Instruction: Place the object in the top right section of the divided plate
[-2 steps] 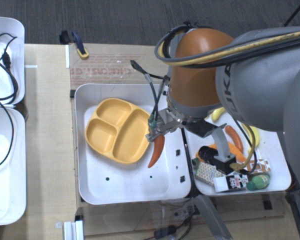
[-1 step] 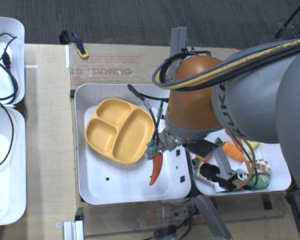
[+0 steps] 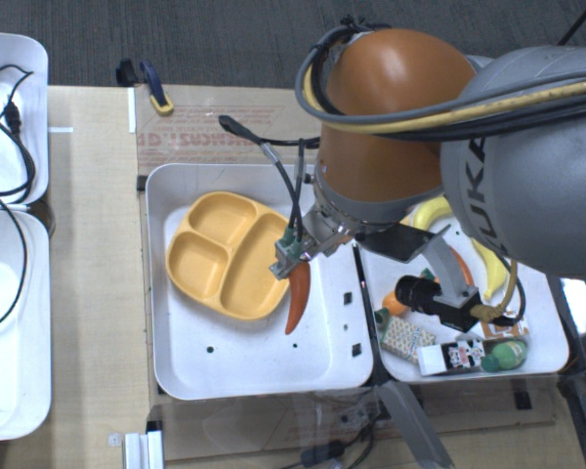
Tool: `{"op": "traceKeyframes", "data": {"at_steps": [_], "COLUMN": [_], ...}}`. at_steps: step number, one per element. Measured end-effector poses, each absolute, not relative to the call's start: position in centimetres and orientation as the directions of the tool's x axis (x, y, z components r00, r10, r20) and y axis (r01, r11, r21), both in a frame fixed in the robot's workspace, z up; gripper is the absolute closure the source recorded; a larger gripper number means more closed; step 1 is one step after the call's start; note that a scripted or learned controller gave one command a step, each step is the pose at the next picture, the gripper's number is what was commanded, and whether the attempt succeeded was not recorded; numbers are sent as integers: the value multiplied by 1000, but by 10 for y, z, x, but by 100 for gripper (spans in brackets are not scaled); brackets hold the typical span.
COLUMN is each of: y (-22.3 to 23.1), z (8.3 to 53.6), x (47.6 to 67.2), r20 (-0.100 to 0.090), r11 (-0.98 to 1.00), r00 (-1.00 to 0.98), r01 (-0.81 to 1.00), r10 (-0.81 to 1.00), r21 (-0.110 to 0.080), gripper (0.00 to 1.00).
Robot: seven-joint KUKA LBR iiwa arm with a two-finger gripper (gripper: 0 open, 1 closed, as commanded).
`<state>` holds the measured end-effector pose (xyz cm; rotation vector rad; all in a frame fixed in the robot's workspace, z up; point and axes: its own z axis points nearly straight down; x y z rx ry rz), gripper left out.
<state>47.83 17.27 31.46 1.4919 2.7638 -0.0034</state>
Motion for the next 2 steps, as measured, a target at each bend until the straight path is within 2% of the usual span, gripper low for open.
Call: {"op": "traceKeyframes", "data": {"at_steps": [1, 2], "y": [114, 121], "z": [257, 197], "x": [478, 477], "r20": [-1, 1], "r11": [581, 733], "r00": [-581, -733], "r01": [814, 680], "r10": [814, 680], "r21": [-4, -3], "gripper": [100, 100]}}
